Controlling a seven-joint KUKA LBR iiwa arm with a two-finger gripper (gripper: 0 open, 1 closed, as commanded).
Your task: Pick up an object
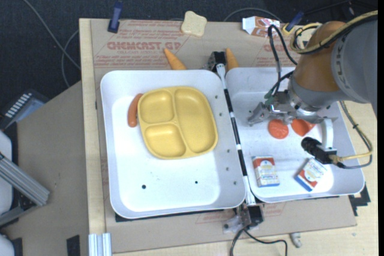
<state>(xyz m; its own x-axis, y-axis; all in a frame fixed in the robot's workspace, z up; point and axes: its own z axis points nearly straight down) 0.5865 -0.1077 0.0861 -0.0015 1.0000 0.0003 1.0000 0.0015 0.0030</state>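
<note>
Whether the jaws of the gripper [282, 111] are parted or closed I cannot tell, since the grey wrist and its orange band hang directly over them and hide them from above. That low, straight-down pose in the right bin [252, 90] suits a top grasp, and the nearest candidates lie just beneath it: a round red-orange piece [278, 129] and a smaller orange piece [301, 126] beside it, both flat on the bin floor and apparently not lifted. Nearer the front wall rest two small cartons, one upright-faced [265, 171] and one angled [311, 174], well clear of the wrist. Across the divider, the left bin [180, 198] carries a yellow divided plate [178, 122] with a sausage [133, 111] tucked against its left edge. My guess is that the grasp is being attempted, not completed.
</note>
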